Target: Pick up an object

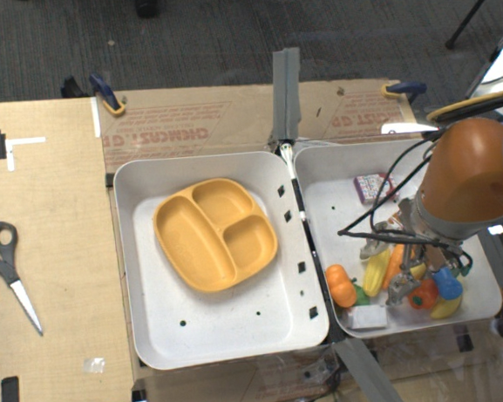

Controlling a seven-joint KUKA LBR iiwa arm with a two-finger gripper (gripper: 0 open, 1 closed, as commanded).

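Wooden surface, two white bins; pincer low over right bin's toy pile, orange piece just left; finger state unreadable.

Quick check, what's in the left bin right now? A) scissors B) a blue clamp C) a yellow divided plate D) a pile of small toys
C: the yellow three-compartment plate lies alone in the left bin; the scissors sit on the bench outside it, and the small toys are in the right bin.
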